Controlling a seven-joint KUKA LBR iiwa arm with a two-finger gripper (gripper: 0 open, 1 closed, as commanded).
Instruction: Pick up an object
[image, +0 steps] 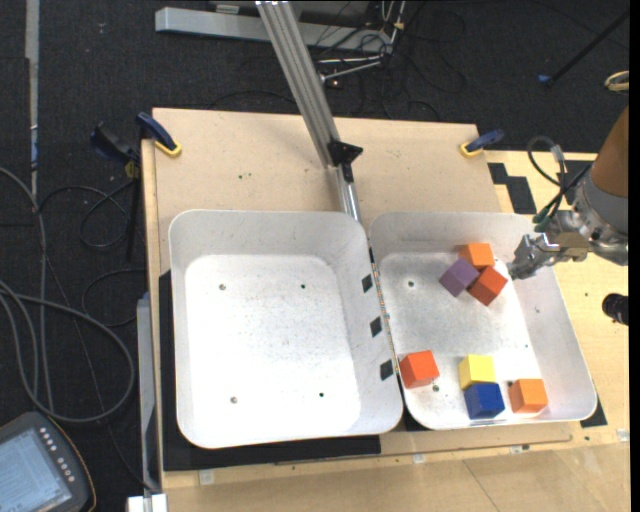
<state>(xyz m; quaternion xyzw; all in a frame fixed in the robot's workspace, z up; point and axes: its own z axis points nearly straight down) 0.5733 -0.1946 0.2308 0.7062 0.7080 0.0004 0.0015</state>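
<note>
Gripper (524, 262) hovering at the right bin's (560, 330) far right edge, just beside the red-brown cube (488, 286).

That cube touches a purple block (460, 277) and an orange one (478, 254) (a tight little cluster); nothing sits between the tool's tips, and I cannot tell their spread. All are matte, square-edged blocks against the bin's smooth, speckled white floor.
</note>
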